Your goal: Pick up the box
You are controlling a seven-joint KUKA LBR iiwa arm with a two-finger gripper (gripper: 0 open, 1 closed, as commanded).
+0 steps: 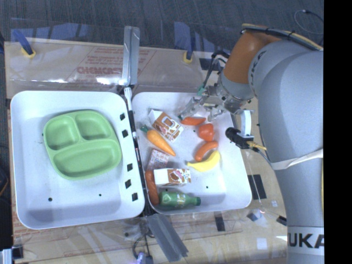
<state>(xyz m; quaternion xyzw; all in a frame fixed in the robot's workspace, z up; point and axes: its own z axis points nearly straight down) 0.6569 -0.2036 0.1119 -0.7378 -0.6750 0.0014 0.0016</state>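
arm base point(305, 240): white letters "UKA", cut off; plastic sheet point(99, 69): red print, unreadable

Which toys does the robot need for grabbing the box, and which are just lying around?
For the job: upper box, lower box, gripper.

Just lying about: carrot, banana, tomato, green bottle, green plate, flat packet.

One fixed camera looks down on the tabletop point(66, 65) from above at a slant, far enough back to take in both white bins whole: the left bin point(27, 202) and the right bin point(234, 194) (side by side across the middle of the view). The arm point(286, 109) enters from the right and looms large, being nearer the lens.
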